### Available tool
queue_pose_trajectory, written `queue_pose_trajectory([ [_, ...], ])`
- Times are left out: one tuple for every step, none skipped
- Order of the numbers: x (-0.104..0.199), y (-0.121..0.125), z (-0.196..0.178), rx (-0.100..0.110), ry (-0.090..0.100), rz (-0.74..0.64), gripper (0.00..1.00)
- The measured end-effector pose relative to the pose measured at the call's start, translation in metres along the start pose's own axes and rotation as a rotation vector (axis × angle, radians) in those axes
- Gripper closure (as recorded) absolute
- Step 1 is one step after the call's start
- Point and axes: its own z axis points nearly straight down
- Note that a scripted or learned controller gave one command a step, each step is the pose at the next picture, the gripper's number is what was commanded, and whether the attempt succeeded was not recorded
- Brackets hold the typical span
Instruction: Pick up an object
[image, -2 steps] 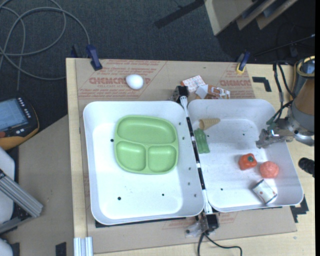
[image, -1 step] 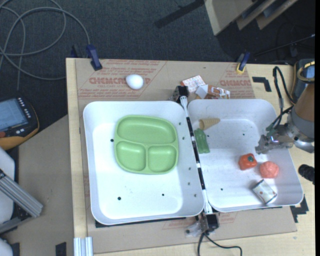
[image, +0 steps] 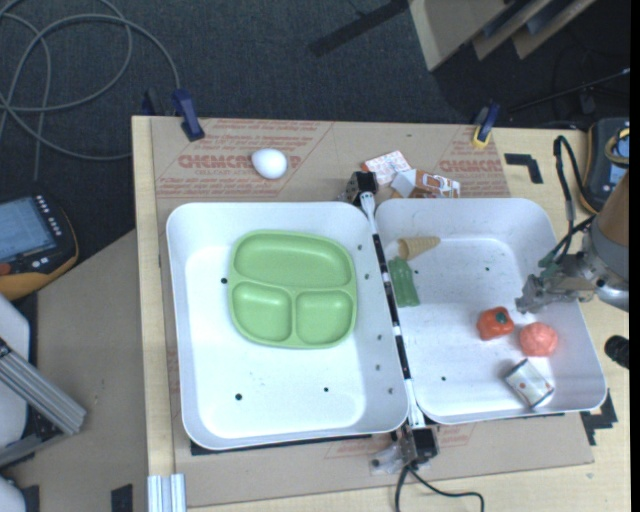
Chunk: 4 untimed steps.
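The tool (image: 535, 290) hangs at the right bin's (image: 470, 215) right edge, near the orange toy (image: 494, 323), presumably targeting it; its grip I cannot tell.

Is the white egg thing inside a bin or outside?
Outside. The white egg lies on the brown board behind the left bin, apart from its rim, above the green divided plate in this view.

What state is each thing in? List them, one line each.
green divided plate: upright, flat in the left bin
green strip: flat by the right bin left wall
orange-red object: resting on the bin floor, ungrasped
pink ball: resting beside it
silver can: on its side
white egg: outside the bins
claw: above the orange-red object
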Motion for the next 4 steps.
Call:
queue_pose_trajectory([
  [-0.005,0.037,0.044,-0.002,-0.002,0.000,1.00],
  [-0.005,0.037,0.044,-0.002,-0.002,0.000,0.00],
  [0.083,0.011,0.058,0.000,0.000,-0.002,0.00],
  [0.063,-0.014,0.076,0.001,-0.001,0.001,0.00],
])
